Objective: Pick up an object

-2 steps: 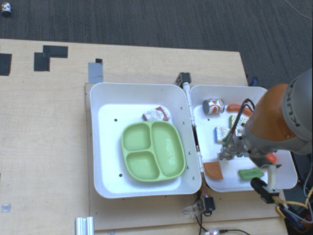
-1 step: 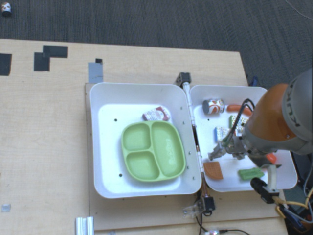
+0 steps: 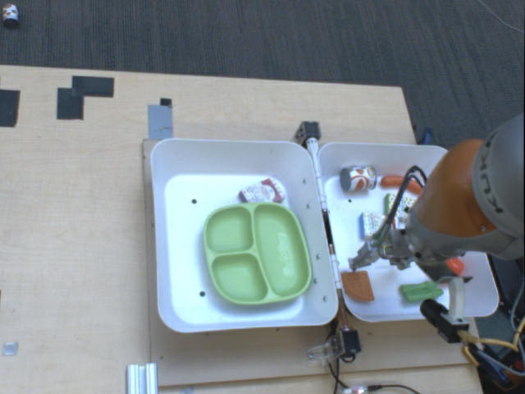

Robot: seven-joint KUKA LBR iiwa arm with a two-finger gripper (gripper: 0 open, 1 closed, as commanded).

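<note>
Two white bins sit side by side on the worktop (image 3: 74,220). Left bin (image 3: 176,245): a green three-part plate (image 3: 257,254) fills its middle, and a small red-and-white packet (image 3: 262,191) lies just beyond the plate, toward the worktop's far edge. Right bin (image 3: 344,306): a small can (image 3: 358,178) lies on its side near the far edge; a brown square piece (image 3: 358,286) lies flat near the near edge, close to the wall shared with the left bin; a green bar (image 3: 421,290) lies further right, its long axis running roughly left to right along the near edge; a blue-and-white packet (image 3: 372,222) lies in the middle; orange pieces show at the far edge (image 3: 394,180) and beside the arm.

Claw (image 3: 367,255): low over the right bin, reaching from the arm (image 3: 459,199) toward the shared wall. Brown piece lies just nearward of the claw tip, apparently apart from it. Whether the claw is spread or closed cannot be told; nothing is seen gripped.
</note>
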